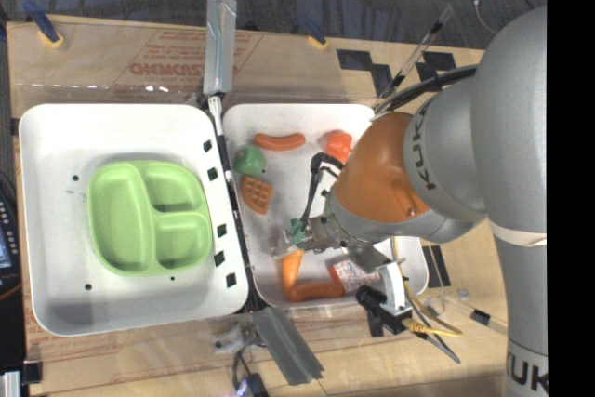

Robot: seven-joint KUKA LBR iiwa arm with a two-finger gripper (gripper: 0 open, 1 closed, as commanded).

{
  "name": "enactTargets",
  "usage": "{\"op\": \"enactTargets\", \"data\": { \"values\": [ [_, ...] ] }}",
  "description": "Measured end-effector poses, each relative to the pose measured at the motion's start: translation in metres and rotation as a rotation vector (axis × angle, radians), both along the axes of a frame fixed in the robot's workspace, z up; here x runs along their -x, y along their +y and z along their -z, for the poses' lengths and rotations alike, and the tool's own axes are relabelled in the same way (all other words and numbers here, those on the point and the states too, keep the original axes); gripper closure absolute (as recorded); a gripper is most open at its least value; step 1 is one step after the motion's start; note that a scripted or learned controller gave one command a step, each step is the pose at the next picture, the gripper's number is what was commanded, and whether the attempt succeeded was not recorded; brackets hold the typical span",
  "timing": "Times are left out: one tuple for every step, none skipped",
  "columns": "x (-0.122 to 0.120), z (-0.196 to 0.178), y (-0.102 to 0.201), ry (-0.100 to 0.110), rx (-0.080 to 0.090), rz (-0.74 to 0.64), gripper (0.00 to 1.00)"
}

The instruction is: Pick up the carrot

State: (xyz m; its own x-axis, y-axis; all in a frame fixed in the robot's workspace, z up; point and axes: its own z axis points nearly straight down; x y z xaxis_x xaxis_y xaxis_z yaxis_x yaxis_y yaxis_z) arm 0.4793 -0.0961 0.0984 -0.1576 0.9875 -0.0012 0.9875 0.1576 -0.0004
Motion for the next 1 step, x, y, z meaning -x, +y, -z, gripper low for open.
{"op": "enactTargets", "data": {
  "values": [
    [-0.0557,-0.0916,0.0231,0.003,0.0,0.401,1.0]
  ]
}}
